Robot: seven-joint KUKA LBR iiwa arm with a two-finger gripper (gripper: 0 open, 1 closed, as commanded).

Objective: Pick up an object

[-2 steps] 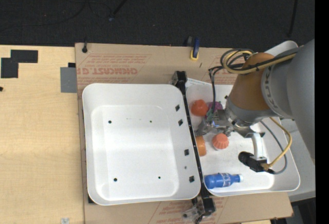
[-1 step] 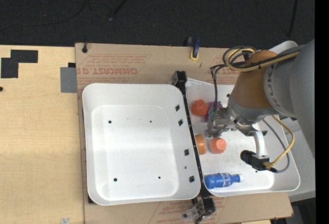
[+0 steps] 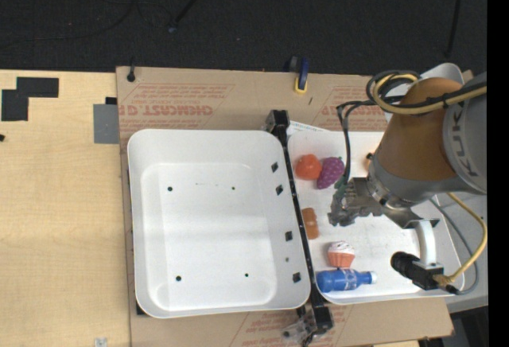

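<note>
White plastic makes up both bins, and in our one overhead view we see the gripper (image 3: 343, 206) low over the right bin (image 3: 374, 254), where all the objects lie. We cannot tell from this angle how it is set, nor whether it grips anything.

Just beyond it, up and to its left, sit an orange toy (image 3: 308, 167) and a bunch of purple grapes (image 3: 331, 172), touching each other; the grapes look like its nearest candidate. A small brown block (image 3: 309, 223) lies to its left against the divider. Below it rest a cupcake (image 3: 341, 255) and a blue bottle (image 3: 343, 280) on its side.

The left bin (image 3: 207, 222) sits well apart. Red mirrored print runs across the cardboard (image 3: 191, 99) under the bins; we cannot read it with confidence.
</note>
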